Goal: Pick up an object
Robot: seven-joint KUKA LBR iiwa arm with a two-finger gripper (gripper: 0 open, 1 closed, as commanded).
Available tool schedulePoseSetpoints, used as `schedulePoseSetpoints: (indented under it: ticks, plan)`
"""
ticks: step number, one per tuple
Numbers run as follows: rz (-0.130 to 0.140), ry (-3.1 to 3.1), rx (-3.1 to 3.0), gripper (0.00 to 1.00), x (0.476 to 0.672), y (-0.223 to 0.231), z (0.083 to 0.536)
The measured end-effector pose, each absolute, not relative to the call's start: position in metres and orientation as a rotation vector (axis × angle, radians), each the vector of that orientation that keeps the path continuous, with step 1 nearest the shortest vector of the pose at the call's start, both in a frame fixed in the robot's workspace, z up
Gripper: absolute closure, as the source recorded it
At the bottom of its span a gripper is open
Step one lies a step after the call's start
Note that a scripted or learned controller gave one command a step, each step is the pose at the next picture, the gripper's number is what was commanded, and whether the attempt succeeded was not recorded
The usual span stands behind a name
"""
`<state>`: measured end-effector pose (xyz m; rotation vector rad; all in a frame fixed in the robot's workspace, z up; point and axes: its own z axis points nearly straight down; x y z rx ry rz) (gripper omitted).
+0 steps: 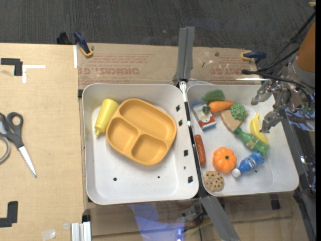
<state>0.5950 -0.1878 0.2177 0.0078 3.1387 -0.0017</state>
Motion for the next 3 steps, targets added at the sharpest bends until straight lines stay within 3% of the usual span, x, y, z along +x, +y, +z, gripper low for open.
schedulePoseSetpoints:
  ticks: [1,2,3]
  plan:
    - [-0.002,3.133,-0.133,0.0,0.621,-0.219,0.104]
    - [-0.004,3.129,-0.162,0.0,0.633,-0.221,0.095]
    - [-0.008,3.121,-0.168,1.0,0.635,-0.22,0.107]
